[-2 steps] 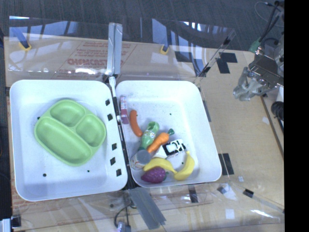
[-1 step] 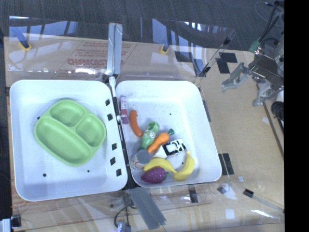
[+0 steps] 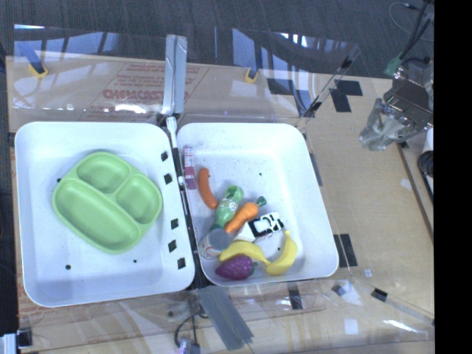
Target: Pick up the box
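The box (image 3: pixel 265 226) is small, black and white, and lies in the near part of the right bin (image 3: pixel 310 190). It rests among toy food, between an orange carrot (image 3: pixel 243 217) and a yellow banana (image 3: pixel 274 255). My gripper (image 3: pixel 377 133) hangs outside the bins, above the bench to the right of the right bin's far corner. It is well away from the box and nothing shows in it.
The right bin also holds an orange sausage (image 3: pixel 206 187), a green bottle (image 3: pixel 228 205), purple grapes (image 3: pixel 234 268), a grey can (image 3: pixel 217 240) and a pink tube (image 3: pixel 189 167). A green divided plate (image 3: pixel 107 200) lies in the left bin (image 3: pixel 44 271).
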`<state>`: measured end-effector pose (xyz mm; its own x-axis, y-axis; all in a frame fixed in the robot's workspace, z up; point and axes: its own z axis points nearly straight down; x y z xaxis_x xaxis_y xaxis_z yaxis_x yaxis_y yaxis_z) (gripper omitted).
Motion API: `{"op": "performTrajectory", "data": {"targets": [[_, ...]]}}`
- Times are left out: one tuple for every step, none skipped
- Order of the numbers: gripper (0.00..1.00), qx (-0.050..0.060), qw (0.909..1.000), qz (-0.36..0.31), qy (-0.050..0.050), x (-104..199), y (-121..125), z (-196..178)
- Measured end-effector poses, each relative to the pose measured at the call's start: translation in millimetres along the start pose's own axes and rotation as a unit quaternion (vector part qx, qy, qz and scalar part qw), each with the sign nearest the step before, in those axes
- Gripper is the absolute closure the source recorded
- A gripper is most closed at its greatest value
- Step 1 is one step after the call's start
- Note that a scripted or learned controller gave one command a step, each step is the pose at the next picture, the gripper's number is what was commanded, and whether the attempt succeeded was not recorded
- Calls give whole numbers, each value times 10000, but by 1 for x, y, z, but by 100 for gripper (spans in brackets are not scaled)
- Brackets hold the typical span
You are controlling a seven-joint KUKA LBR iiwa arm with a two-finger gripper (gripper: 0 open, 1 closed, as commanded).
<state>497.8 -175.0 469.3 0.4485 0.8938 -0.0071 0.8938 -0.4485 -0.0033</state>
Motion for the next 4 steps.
{"op": "performTrajectory", "data": {"targets": [[0, 1, 10000, -3, 0, 0, 0, 0], [100, 1, 10000, -41, -9, 1, 1, -10], [0, 2, 10000, -44, -9, 1, 1, -10], [100, 2, 10000, -82, -17, 2, 1, -20]]}}
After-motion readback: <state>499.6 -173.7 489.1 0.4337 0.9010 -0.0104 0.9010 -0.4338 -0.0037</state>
